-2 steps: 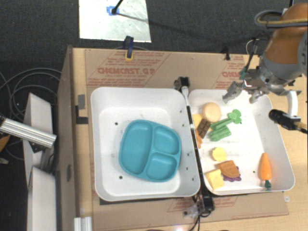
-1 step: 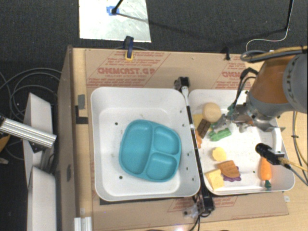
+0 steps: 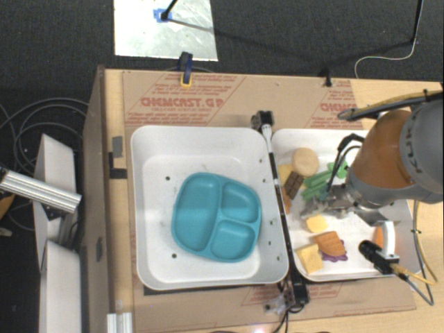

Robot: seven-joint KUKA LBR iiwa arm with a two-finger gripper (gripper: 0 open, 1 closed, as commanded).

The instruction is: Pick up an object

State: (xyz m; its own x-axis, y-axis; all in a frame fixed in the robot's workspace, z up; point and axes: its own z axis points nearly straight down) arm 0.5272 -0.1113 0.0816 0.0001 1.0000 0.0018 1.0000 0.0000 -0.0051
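Your arm (image 3: 395, 159) comes in from the right edge of the frame and covers much of the right bin (image 3: 295, 141); its far end is cut off by the frame. The hand (image 3: 331, 203) sits low over the middle of that bin, but it is a dark, blurred cluster, and you cannot tell whether it is apart, together or clamped on anything.

Around it you can see a round beige piece (image 3: 304, 161) at the upper left of the bin, a brown bar (image 3: 293, 184) below it, a green item (image 3: 320, 184) partly hidden under the hand, a small yellow piece (image 3: 317, 224), an orange piece (image 3: 329, 242) on something purple (image 3: 336, 257), and a yellow wedge (image 3: 310, 259) near the bin's lower edge. What each item is stays hard to make out.

The left bin (image 3: 149, 186) carries a blue divided tray (image 3: 216, 216).

On the desk (image 3: 277, 96), the brown sheet reads "CHEMCAST" in red at top centre, repeated at upper right where the arm cuts it off.
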